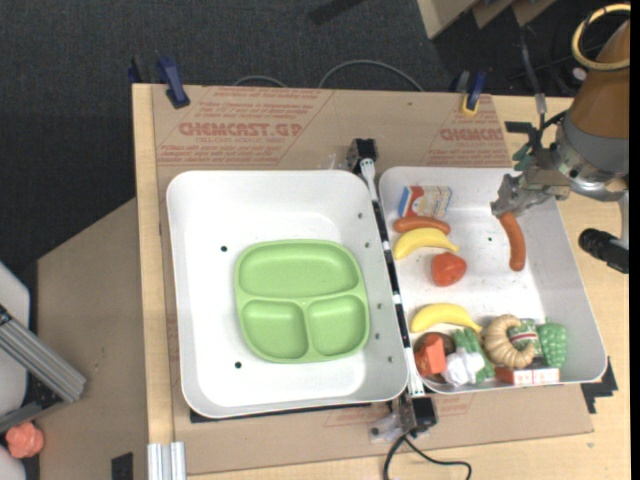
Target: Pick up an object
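Pincer [512,206]: closed on top end of long orange-red plastic sausage [515,243].
Advice: raise straight, slowly; end-held sausage may swing.

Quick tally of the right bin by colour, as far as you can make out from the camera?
Yellow: 2, the upper banana and the lower banana
Red or orange: 3, the sausage, the hot dog, the tomato
Tan: 1, the doughnut
Green: 1, the leafy piece
Total: 7 clear; the front-corner heap is too jumbled to count.
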Available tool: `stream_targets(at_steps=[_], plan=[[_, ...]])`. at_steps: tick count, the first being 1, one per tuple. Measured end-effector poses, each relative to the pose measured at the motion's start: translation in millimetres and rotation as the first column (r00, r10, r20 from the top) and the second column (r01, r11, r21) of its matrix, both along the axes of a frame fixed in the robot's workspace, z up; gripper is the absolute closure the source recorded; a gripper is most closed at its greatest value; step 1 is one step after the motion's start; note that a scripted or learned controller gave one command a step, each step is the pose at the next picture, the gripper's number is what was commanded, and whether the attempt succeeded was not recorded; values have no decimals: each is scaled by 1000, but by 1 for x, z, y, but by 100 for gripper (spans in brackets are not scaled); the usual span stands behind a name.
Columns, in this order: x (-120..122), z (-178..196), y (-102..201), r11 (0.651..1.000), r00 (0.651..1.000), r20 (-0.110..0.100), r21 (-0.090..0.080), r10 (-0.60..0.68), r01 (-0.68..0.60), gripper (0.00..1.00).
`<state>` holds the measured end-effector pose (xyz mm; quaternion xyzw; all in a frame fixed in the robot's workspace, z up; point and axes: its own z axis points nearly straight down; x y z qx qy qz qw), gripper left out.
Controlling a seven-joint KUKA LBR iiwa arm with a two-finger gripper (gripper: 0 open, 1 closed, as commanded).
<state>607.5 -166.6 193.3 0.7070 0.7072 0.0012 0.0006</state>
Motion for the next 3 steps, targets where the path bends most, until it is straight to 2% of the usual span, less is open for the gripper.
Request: stream_targets(at_steps=[1, 2, 3], plan=[[0, 6, 62, 1000, 1000, -4, 2, 6, -6, 100], [-68, 57, 116, 1000, 1000, -4, 3, 5, -5, 100], [-41, 10, 138, 1000, 1000, -7, 0, 2, -2, 100]])
